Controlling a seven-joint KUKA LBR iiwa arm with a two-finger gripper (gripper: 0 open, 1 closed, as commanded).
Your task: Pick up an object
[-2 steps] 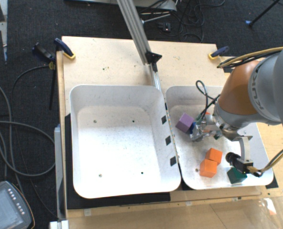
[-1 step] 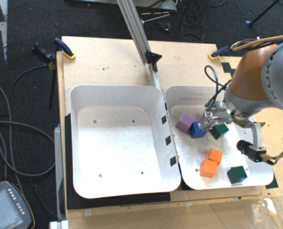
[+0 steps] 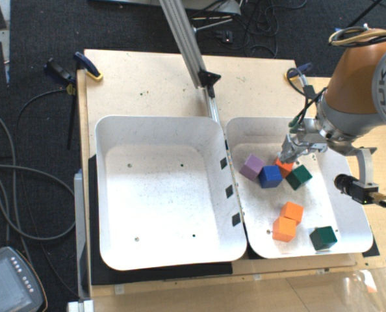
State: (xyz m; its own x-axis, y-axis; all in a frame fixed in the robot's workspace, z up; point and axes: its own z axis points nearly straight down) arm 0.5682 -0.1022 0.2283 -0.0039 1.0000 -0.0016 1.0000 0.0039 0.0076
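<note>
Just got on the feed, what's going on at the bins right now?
The arm has reached into the right bin from the right, and its gripper is down over a cluster of blocks: a purple block, a blue block, a small orange-red block and a dark green block. Nothing looks lifted yet. Two orange blocks and another green block sit nearer the front of that bin.

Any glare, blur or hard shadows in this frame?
Camera view: even, soft lighting; the white bins look bright yet their specks stay visible; blocks cast faint shadows; the hand is slightly soft next to the sharp blue block.
</note>
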